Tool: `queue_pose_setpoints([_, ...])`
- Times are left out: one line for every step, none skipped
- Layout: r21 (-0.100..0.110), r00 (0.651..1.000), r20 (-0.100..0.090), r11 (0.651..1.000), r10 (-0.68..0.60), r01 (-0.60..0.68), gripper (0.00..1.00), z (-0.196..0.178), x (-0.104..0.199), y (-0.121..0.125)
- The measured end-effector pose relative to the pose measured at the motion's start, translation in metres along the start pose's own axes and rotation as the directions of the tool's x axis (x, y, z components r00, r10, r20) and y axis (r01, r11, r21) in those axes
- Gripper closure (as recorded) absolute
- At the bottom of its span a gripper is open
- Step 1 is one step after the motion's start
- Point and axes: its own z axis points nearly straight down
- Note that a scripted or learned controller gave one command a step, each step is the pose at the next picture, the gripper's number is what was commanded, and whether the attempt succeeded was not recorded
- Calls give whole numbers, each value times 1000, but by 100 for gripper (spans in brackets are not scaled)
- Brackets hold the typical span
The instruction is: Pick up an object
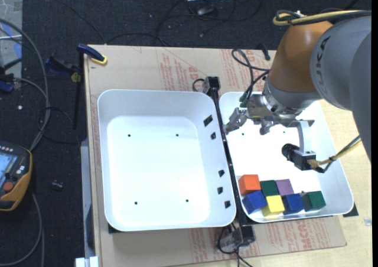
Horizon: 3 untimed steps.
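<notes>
Several small cubes lie bunched at the near end of the right bin (331, 142): an orange one (250, 182), a dark green one (269, 188), a purple one (284, 186), a blue one (254, 201), a yellow one (274, 204), another blue (293, 202) and another green (313, 200). My gripper (250, 123) hangs over the far left part of that bin, well back from the cubes. Its two fingers are spread, it is open, and white bin floor shows between them.
The left bin (153, 159) sits beside the right one, with a row of black clips (221, 171) along their shared edge. A black cylinder on a cable (293, 155) hangs under the wrist. A blue-and-yellow clamp (91, 53) rests on the bench's far left corner.
</notes>
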Motion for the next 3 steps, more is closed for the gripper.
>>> queue_pose_setpoints([8,1000,1,1000,4,-4,0,97,-59,-9])
queue_pose_setpoints([-1,1000,0,1000,-1,1,100,82,-56,-6])
queue_pose_setpoints([0,1000,0,1000,-1,1,0,83,-56,-7])
